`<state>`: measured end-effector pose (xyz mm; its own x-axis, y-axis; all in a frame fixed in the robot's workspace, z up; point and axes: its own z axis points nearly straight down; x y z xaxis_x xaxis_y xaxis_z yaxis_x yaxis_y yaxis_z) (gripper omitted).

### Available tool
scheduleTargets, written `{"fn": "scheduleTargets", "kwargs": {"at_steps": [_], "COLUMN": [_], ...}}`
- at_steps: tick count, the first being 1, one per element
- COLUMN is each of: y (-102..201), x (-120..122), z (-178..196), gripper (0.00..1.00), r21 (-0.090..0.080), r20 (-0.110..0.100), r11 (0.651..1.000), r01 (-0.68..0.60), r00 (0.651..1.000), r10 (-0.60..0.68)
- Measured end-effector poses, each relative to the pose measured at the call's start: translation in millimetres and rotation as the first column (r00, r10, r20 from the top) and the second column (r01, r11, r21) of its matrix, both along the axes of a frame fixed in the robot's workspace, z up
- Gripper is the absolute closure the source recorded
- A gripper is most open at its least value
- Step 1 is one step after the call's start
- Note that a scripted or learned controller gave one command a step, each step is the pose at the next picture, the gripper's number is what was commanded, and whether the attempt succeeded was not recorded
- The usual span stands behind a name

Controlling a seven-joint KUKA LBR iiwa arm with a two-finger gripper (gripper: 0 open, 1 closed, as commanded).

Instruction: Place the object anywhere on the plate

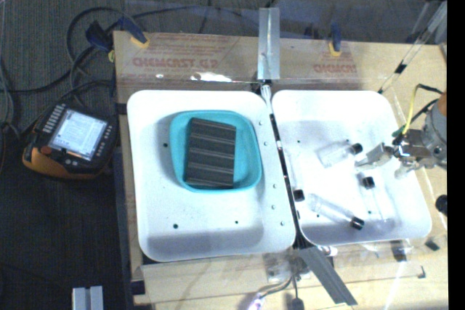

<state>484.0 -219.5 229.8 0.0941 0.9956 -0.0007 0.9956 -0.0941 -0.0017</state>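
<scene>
Dark block on the plate, arm over the right bin

Nearest in the right bin (411,218) lies a clear vial (333,210), with two more vials beyond it. The gripper (396,152) hangs over that bin's right side; whether it is clenched or released cannot be told. In the left bin (149,229), the ribbed dark block (211,152) lies on the teal plate (251,162).
</scene>
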Motion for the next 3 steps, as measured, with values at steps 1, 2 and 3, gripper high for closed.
{"fn": "scheduleTargets", "kwargs": {"at_steps": [1, 2, 3], "y": [0.0, 0.0, 4.0], "x": [0.0, 0.0, 71.3], "z": [0.0, 0.0, 47.5], "gripper": [0.00, 0.00, 0.00], "r21": [0.000, 0.000, -0.002], "r20": [0.000, 0.000, 0.002], "r11": [1.000, 1.000, 0.999], "r01": [0.000, 0.000, -0.035], "r00": [1.000, 1.000, 0.999], "r10": [0.000, 0.000, 0.035]}}
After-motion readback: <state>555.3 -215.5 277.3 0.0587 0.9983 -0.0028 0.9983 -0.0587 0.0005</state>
